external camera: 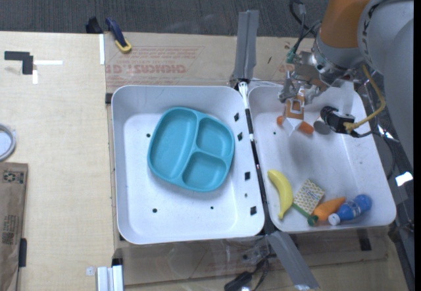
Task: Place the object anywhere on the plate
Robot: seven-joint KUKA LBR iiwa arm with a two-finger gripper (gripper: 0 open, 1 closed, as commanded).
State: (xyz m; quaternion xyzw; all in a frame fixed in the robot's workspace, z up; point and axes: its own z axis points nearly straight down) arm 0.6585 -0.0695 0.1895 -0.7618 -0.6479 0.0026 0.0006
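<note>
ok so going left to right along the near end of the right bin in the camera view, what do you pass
banana → patterned sponge → carrot → blue bottle

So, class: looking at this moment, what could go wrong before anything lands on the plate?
1. The gripper hangs at the far end of the right bin, away from the banana, so it may close on nothing.
2. The carrot, sponge and bottle lie bunched together; a grasp could catch two.
3. The blue plate sits across the divider, a long carry.
</note>
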